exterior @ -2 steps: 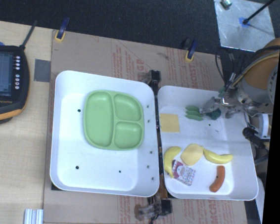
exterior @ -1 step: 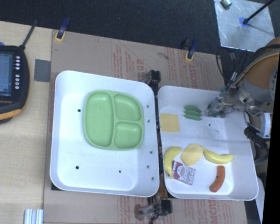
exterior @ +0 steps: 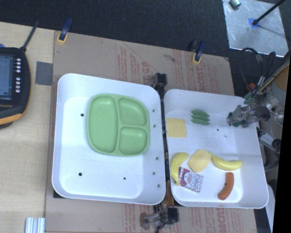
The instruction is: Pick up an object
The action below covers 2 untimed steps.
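Red sausage (exterior: 226, 186), curved, glossy, beside yellow banana (exterior: 227, 163)

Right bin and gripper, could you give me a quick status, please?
Gripper over right bin, far right edge, nothing seen between fingers. Green pea pod nearest, apart from it. Banana, sausage at near side. Nothing in the way.

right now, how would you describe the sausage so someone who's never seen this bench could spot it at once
Find the right-hand white bin, the one that holds the small food items. Go to its near right corner, just below the yellow banana. The sausage is the short reddish-orange stick lying there, the only red-orange piece among yellow and green neighbours.
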### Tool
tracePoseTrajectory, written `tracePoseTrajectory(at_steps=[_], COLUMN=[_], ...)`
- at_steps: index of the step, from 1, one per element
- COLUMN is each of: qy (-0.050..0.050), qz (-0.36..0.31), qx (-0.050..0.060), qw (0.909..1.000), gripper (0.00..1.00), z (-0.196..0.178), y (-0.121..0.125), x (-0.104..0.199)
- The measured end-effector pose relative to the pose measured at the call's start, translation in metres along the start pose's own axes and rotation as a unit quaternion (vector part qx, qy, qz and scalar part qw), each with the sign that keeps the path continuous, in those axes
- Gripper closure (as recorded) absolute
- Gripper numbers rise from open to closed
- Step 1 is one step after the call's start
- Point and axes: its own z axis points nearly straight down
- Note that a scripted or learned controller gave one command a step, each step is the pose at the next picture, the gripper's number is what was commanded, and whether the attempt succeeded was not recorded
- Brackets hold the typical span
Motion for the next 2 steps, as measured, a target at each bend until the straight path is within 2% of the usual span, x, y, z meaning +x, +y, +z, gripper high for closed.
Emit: tracePoseTrajectory(at_steps=[1, 2], qy=[0.000, 0.000], qz=[-0.001, -0.002], qx=[0.000, 0.001], qw=[1.0000, 1.0000], gripper=[1.00, 1.00], z=[-0.043, -0.039], y=[0.050, 0.039], x=[0.042, 0.085])
